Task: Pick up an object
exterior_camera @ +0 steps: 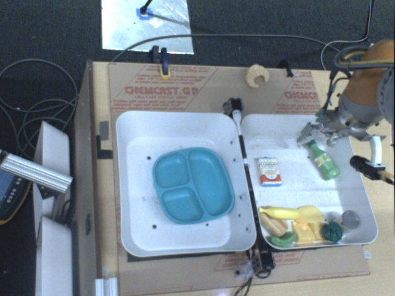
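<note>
Camera view: green bottle [323, 163] lies on its side in the right bin [370, 217], upper right part of the frame, cap end pointing up-left, body angled down-right. End effector [321, 130] sits just above the bottle's cap end, w/ metal fingers spread out over the bin floor; can't tell how far open it is, & nothing visibly clamped between the fingers. Arm [370, 85] comes in from the right edge, orange band above the wrist. Left of the bottle, near the bin's middle: small red & white carton [269, 171], lying flat. Along the bin's lower edge, a cluster: yellow banana [281, 214], yellow block [307, 228], dark green round item [333, 231], grey cap-like piece [350, 218]. Left bin [133, 165] holds a blue divided plate [192, 184], three compartments. Both bins rest on the bench [185, 85], covered w/ printed cardboard; a beige lump [258, 76] sits at its upper edge.
</note>
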Motion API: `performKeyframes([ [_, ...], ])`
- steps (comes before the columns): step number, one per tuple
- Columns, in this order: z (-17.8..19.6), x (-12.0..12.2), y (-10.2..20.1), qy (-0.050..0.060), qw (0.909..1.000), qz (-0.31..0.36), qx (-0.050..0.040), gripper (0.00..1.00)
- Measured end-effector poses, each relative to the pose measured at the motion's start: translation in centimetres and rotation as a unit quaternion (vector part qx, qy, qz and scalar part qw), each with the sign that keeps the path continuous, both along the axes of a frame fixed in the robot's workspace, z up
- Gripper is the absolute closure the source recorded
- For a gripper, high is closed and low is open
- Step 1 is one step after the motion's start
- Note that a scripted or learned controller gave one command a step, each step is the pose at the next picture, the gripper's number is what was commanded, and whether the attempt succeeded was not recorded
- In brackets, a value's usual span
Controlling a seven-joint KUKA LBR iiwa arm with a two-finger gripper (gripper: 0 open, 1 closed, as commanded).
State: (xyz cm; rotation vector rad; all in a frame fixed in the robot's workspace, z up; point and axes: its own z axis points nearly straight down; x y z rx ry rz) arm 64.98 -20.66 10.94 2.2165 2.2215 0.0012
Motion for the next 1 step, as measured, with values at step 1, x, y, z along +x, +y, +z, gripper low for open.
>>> performKeyframes([
  [1, 0.51, 0.4, 0.01, 0.0, 1.0, 0.001, 0.0004, 0.0],
])
